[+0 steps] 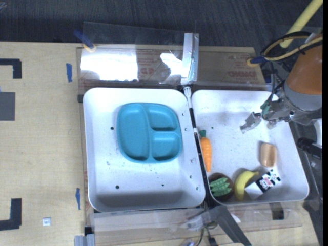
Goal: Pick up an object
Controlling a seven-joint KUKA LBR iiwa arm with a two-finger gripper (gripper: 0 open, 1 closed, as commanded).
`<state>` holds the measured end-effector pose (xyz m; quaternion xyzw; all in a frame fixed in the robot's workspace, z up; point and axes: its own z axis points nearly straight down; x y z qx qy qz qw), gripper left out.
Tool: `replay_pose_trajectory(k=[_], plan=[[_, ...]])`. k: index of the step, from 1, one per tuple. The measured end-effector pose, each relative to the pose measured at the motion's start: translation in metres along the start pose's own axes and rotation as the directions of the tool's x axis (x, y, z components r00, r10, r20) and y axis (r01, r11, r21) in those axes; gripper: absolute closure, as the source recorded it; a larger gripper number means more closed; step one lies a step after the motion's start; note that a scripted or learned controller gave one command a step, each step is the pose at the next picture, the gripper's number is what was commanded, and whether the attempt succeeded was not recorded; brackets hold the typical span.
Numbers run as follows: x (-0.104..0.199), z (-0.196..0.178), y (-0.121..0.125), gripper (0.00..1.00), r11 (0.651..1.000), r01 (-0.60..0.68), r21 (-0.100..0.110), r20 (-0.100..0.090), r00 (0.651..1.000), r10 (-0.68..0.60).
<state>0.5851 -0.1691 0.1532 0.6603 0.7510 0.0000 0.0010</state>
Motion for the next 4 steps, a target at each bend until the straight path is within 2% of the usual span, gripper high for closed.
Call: replay_pose_trajectory(k=[1, 2, 3, 4], plan=[[-0.028, 0.058, -0.037, 0.00, 0.990, -0.138, -0.002, -0.004, 0.990, 0.138], [-0.025, 0.064, -0.081, 0.00, 0.997, -0.076, -0.008, -0.011, 0.997, 0.076], [-0.025, 0.055, -0.081, 1.00, 0.997, -0.076, -0.010, -0.008, 0.997, 0.076], [0.020, 0.028, -0.028, 1.00, 0.990, -0.144, -0.002, -0.002, 0.990, 0.144]])
